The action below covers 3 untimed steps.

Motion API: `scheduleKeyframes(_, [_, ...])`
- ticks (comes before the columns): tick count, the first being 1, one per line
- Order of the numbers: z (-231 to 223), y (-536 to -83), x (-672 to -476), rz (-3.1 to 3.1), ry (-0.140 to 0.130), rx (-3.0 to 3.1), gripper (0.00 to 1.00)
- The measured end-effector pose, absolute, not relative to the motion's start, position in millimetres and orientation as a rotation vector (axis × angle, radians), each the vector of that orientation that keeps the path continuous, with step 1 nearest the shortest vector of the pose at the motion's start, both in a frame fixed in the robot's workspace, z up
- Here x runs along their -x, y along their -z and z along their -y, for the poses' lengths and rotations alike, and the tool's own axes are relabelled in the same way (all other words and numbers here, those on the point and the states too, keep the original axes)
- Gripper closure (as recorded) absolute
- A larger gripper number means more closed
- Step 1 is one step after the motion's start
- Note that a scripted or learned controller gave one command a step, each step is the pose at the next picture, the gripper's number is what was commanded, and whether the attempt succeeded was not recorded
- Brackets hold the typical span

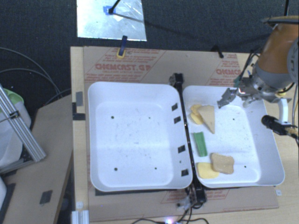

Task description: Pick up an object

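Just below the jaws [227, 98], cheese wedge [208, 117].

Right bin [268, 164]: wedge [208, 117] at back, stick [200, 143] mid, two pieces [222, 163] in front; left bin [100, 125] alongside.

The brown board [154, 62] under the bins bears red "CHEMCAST GP" print, repeated and partly hidden at right.

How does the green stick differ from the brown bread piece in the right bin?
The green stick is long, thin and green; the bread piece is blocky, wider and tan-brown. The stick lies near the bin's middle by the divider; the bread lies nearer the front edge, touching a yellow piece. Both lie flat in the right bin.
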<state>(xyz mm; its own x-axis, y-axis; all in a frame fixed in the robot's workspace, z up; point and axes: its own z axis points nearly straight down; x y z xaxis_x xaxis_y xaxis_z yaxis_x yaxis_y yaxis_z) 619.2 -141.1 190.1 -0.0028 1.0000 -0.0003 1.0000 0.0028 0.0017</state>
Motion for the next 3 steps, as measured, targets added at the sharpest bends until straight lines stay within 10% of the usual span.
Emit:
scheduleKeyframes(1, [163.0,-122.5,-500.1,-2.223,0.012,-2.236,0.00])
scheduleKeyframes(2, [161.1,-137.3,-508.3,-2.220,-0.004,-2.216,1.00])
scheduleKeyframes(3, [135.3,-139.7,-560.0,-2.227,-0.006,-2.209,1.00])
